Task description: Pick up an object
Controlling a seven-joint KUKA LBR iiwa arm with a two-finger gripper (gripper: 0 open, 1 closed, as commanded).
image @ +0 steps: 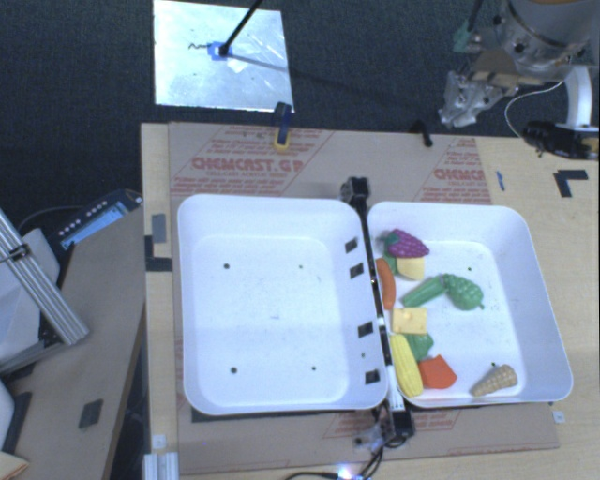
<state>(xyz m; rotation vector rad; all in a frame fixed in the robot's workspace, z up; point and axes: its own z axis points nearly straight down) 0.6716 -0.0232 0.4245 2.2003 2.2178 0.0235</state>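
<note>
camera view | gripper [461, 105] high above bench, well apart from right bin [536, 272]; grip state cannot tell | toy cone [495, 380] lies alone near bin's front corner; likely light, stiff, slippery plastic; grasp across its wide end

The arm [539, 28] is cut off by the top edge; the gripper [459, 103] is too blurred to read.

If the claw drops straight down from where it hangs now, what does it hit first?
Most likely the bare bench board behind the right bin, not the toys. The claw hangs beyond that bin's far rim, though depth is hard to judge.
</note>
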